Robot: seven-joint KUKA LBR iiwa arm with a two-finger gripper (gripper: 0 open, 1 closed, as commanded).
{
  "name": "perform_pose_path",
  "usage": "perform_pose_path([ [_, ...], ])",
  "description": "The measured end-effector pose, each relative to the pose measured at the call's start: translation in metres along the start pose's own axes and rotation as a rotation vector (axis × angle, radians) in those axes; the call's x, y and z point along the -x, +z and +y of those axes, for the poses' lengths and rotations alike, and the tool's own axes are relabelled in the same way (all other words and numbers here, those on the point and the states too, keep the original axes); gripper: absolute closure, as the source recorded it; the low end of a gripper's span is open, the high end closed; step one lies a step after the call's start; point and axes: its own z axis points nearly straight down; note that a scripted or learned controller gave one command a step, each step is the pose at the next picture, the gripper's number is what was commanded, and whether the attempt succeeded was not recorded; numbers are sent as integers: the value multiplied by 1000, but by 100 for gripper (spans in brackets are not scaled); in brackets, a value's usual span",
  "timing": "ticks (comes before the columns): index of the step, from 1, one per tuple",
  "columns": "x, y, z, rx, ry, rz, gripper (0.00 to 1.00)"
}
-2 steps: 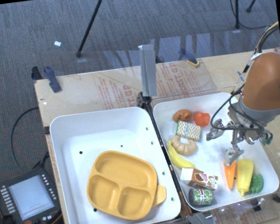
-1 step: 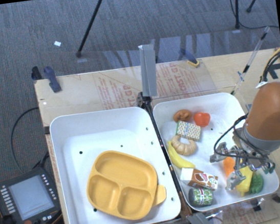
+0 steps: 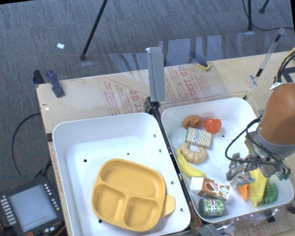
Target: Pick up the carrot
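Note:
The carrot (image 3: 244, 191) is a small orange piece lying near the front right of the right bin (image 3: 227, 104), beside a yellow item (image 3: 258, 183) and a green one (image 3: 270, 193). My gripper (image 3: 244, 174) hangs just above and behind the carrot, at the end of the grey arm with the orange band (image 3: 284, 114) that comes in from the right. The gripper's body covers the carrot's upper end.
The right bin also holds a banana (image 3: 182, 165), a croissant (image 3: 196, 155), a checkered box (image 3: 198, 137), a red tomato (image 3: 212, 125), a brown pretzel (image 3: 192, 121), a carton (image 3: 211, 187) and a green can (image 3: 212, 207). A yellow divided plate (image 3: 128, 195) lies in the left bin (image 3: 74, 141).

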Motion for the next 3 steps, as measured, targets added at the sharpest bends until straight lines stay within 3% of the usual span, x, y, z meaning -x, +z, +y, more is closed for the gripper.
perform_pose_path([
  [1, 0, 0, 1, 0, -1, 1, 0],
  [2, 2, -10, 2, 1, -8, -2, 100],
  [3, -18, -35, 55, 0, -14, 2, 100],
])
